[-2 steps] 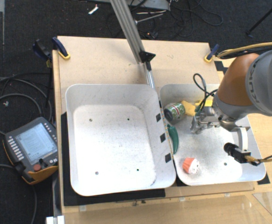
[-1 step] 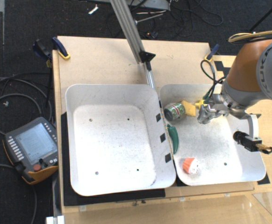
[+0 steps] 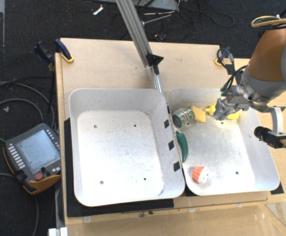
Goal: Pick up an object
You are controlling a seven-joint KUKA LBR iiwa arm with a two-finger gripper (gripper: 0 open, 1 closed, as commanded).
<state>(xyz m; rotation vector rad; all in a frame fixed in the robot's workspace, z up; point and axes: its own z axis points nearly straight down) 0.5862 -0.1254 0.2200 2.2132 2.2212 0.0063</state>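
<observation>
Yellow object (image 3: 230, 113) lies in the right bin (image 3: 241, 173), directly under the claw (image 3: 223, 113), which covers most of it, so its long axis cannot be made out. Whether the claw is open or closed cannot be told. Just left of the claw sit a yellow wedge (image 3: 198, 114) and a green can (image 3: 183, 117) on its side. A green strip (image 3: 182, 144) and an orange-white piece (image 3: 200, 174) lie farther off, toward the bin's near edge.

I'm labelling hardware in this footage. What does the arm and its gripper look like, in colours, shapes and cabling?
The arm is a thick, rounded body with a broad orange band and a grey section beneath it toward the wrist. Dark cables run along the wrist beside it. The gripper is a compact grey metal block, darker at its lower end. A black and white fitting juts out below the arm.
</observation>
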